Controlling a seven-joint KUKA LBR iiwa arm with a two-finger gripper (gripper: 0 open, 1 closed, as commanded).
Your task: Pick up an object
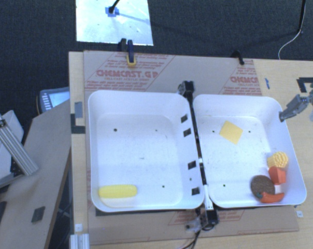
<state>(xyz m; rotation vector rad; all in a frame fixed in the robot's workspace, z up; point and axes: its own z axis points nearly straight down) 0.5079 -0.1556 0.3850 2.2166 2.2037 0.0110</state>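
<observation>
Left bin (94, 139): floor open across its whole middle and far side; sole obstruction a yellow oblong piece (117, 191) lying near the front-left corner.

Right bin (218, 100): a flat yellow square (231, 132) lay alone toward the far middle, open floor on every side of it. Front-right corner crowded: corn piece (279, 160), orange block (277, 175), brown disc (261, 185) and orange strip (273, 196) packed together against the wall.

Divider: black clips (187, 133) ran along the shared rims.

Gripper (294, 108) sat above the right bin's far-right rim.

Robotics lab: clamped white bins (146, 100), bench (312, 154).
</observation>
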